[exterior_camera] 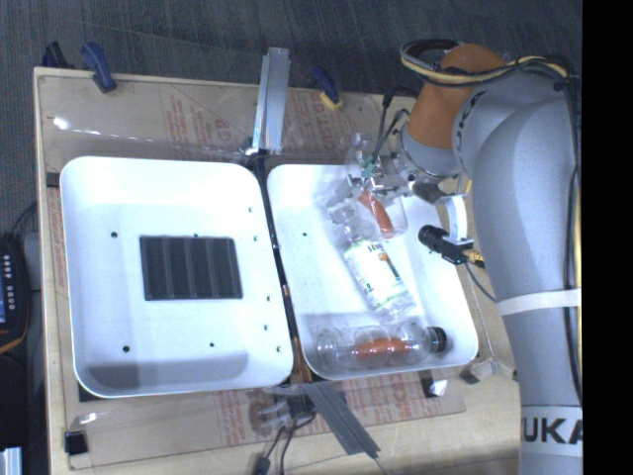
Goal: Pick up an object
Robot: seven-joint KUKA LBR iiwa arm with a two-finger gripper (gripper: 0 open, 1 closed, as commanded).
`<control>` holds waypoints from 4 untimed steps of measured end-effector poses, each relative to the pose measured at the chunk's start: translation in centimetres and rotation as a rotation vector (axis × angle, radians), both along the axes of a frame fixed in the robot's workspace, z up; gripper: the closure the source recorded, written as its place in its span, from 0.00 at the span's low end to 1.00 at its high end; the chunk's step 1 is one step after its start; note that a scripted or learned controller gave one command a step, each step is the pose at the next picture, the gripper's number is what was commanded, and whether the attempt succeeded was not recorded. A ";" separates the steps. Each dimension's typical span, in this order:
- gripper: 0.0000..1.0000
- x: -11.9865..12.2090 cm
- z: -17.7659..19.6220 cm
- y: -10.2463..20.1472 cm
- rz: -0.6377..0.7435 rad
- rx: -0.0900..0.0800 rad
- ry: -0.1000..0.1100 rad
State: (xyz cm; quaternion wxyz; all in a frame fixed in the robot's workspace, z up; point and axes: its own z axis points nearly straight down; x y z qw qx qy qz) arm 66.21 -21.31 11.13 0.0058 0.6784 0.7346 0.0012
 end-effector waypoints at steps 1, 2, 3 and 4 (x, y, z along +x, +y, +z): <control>0.00 0.0 0.0 -0.3 0.035 -0.004 -0.003; 0.00 0.0 0.0 -0.5 0.062 -0.007 -0.004; 0.00 0.0 0.0 -0.6 0.089 -0.009 -0.006; 1.00 0.1 1.1 -0.5 0.094 -0.009 -0.005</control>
